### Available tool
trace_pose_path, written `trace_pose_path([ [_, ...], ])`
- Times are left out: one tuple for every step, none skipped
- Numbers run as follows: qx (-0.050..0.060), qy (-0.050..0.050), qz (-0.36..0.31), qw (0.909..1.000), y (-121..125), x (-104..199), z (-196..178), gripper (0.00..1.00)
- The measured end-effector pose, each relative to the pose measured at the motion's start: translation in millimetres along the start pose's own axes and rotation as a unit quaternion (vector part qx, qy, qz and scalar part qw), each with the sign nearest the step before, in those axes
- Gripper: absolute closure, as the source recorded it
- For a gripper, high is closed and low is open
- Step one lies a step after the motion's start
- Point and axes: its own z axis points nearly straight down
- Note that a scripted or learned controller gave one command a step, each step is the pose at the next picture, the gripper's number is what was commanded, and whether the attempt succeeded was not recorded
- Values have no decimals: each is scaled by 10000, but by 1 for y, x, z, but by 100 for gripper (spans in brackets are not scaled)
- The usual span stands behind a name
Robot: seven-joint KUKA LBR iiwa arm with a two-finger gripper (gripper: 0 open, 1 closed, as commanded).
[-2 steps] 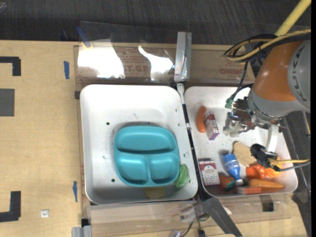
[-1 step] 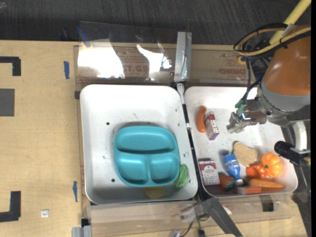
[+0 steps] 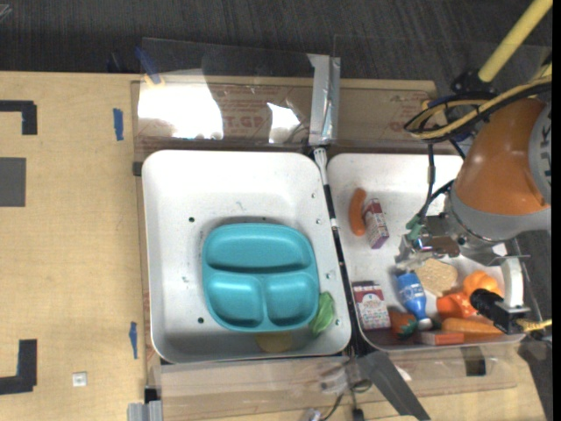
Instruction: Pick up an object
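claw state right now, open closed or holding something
claw: low over the right bin, among the items; cannot be told whether open, closed or holding.

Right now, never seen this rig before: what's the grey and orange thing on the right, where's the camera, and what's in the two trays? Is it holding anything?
This is one picture from a fixed camera above a bench, looking down at a slant. The grey and orange shape on the right is a robot arm reaching in over the right bin. Its gripper is low over the clutter there, but the view does not settle how its jaws stand or whether anything is between them.

The left bin holds a teal divided tray with a small green object at its lower right corner.

The right bin holds small toy-like items: an orange sausage shape, a small carton, a second small box, a blue bottle, a round tan piece and some orange pieces.
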Motion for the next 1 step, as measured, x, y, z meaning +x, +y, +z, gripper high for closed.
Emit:
trace_pose_path([
  [-25, -1, -1, 10000, 1, 0, -2, 0],
])
